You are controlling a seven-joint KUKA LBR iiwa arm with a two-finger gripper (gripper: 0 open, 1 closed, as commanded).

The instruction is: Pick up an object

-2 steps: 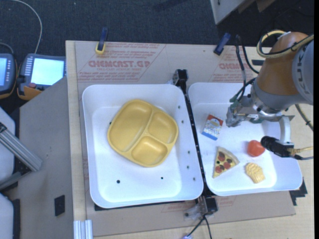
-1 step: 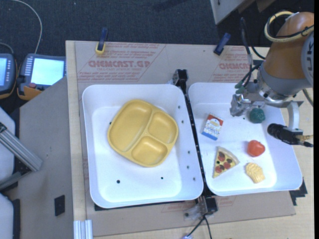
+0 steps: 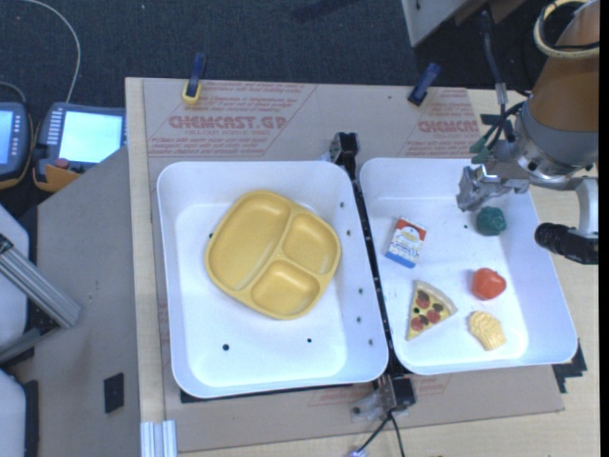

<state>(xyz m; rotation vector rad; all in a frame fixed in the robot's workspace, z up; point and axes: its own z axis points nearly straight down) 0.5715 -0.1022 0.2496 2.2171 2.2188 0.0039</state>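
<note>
1. Here's the bench [image 3: 285, 108]: brown board, two white bins side by side, seen from above at a slant.
2. The left bin [image 3: 190, 350] carries a yellow tray [image 3: 274, 253] with three compartments, sitting a little turned near the bin's middle.
3. The right bin [image 3: 419, 179] has the small stuff, five pieces spread about.
4. Carton [image 3: 406, 243]: white, with red and blue print, lying toward the bin's left side, near the divider.
5. Pizza slice [image 3: 428, 309] below the carton, point aimed down and left.
6. Fries [image 3: 486, 329], yellow, just right of the pizza, near the front edge.
7. Tomato [image 3: 488, 284], red and round, just above the fries.
8. Green ball [image 3: 491, 221] sits up near the bin's far right part, above the tomato and apart from it.
9. And there's the arm [image 3: 566, 84], coming in from the right, orange band on show above the wrist.
10. The gripper [image 3: 476, 196] hangs over the right bin's upper right area, just up and left of the green ball, very close to it.
11. Fingers? Can't tell whether they're apart or together; the metal is a blur from this angle, and nothing shows between them.
</note>
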